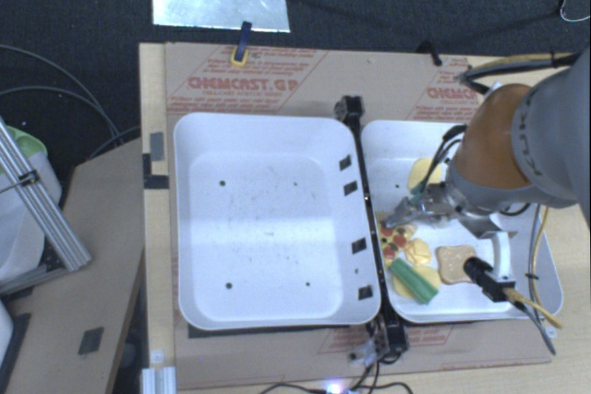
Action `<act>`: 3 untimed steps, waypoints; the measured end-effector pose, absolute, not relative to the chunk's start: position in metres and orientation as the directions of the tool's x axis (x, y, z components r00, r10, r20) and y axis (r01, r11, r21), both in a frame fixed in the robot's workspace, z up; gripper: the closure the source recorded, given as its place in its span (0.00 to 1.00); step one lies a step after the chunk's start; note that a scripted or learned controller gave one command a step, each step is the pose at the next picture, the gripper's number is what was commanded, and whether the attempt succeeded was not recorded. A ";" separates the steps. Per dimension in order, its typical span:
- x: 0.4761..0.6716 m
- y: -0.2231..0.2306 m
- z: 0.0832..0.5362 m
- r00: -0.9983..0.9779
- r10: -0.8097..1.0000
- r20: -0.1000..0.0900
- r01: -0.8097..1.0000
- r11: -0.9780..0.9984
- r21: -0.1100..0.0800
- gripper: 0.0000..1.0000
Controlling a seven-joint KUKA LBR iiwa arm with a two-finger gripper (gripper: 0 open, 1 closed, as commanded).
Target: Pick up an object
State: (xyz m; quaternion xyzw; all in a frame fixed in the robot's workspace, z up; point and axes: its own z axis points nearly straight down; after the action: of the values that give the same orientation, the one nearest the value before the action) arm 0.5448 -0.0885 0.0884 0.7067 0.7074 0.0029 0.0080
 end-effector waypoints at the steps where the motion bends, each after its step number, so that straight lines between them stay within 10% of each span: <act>1: 0.532 -0.096 0.088 0.002 1.000 -0.002 1.000 -0.002 0.014 0.00; 2: 0.489 -0.088 0.088 0.006 1.000 -0.010 1.000 -0.006 0.016 0.00; 3: 0.492 -0.085 0.099 0.001 1.000 -0.002 1.000 -0.001 0.017 1.00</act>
State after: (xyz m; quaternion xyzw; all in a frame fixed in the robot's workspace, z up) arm 0.4920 -0.0846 0.0993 0.7073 0.7068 0.0051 0.0068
